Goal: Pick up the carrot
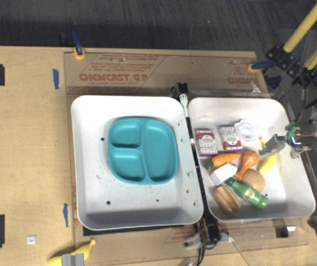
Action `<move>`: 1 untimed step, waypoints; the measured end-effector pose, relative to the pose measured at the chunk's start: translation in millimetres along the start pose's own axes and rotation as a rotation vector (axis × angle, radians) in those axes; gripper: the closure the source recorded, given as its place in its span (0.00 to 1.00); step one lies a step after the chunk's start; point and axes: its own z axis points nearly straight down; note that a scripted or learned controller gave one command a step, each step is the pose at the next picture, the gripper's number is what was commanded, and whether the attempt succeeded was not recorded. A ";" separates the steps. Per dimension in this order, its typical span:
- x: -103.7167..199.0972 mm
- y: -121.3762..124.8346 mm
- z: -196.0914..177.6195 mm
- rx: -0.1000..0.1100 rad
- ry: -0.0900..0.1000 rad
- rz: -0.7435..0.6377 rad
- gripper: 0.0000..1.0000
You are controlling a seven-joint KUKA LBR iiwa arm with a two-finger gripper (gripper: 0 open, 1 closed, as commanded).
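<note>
Orange tapered carrot point(225, 160) lies in the right white bin point(300, 195), between red-and-white cartons point(218, 140) and a green plastic bottle point(249, 193). Gripper point(273, 144) hangs above the bin's right part, apart from the carrot; whether it is clenched, I cannot tell.

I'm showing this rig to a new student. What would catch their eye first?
Probably the teal divided plate, alone in the left bin. Next, the heap of toy food in the right bin: the orange carrot at its middle and a green bottle, with the gripper at the heap's right edge.
</note>
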 end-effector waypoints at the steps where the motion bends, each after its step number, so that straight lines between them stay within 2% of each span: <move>1: 17.8 71.0 158.1 -0.008 -0.003 -0.080 0.00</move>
